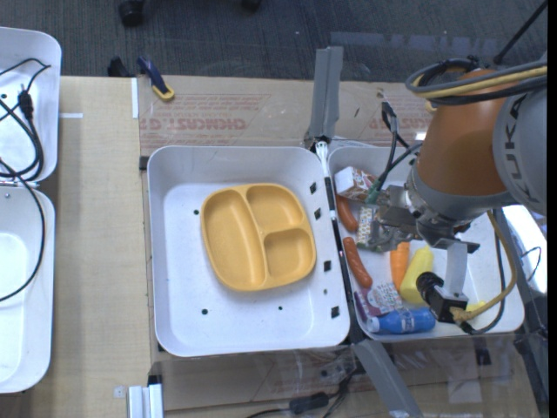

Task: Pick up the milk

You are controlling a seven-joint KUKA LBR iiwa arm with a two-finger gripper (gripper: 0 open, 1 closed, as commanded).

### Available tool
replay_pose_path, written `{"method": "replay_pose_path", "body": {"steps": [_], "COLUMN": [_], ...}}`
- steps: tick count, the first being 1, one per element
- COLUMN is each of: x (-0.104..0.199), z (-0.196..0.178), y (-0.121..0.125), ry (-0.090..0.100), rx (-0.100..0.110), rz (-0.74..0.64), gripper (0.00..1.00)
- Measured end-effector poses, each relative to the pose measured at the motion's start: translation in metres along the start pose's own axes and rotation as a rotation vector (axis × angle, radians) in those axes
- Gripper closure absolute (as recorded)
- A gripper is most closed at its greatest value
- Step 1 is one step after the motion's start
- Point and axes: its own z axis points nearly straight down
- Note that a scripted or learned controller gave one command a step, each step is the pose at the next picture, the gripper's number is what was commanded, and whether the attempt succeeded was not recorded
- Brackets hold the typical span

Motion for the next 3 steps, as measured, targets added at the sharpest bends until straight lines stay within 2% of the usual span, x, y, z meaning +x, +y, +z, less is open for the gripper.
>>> {"method": "replay_pose_path", "body": {"steps": [1, 2, 3], "x": [-0.001, -0.032, 0.01], "z": [-0.008, -0.042, -0.007], "y": [0.001, -0.003, -0.016], "ry": [-0.002, -0.001, 0.0], "rx": [0.002, -0.004, -0.001], "rz": [0.003, -0.356, -0.439], "gripper": [1.0, 1.0, 1.0]}}
